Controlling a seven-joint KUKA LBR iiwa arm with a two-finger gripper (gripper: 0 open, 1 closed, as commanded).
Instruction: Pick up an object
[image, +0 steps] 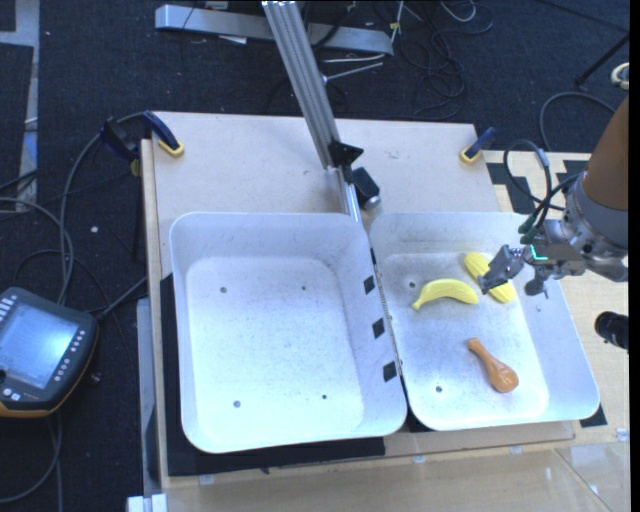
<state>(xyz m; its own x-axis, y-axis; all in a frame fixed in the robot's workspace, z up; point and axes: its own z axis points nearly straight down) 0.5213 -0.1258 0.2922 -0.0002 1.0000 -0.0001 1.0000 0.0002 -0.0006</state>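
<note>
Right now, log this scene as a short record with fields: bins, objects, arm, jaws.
bins: left bin and right bin, both shallow and white, side by side on the bench
objects: banana, a yellow piece and an orange-brown spoon-shaped item, all in the right bin
arm: reaches in from the view's right, gripper over the right bin beside the yellow piece
jaws: open or shut cannot be told
held: nothing seen between them
</note>
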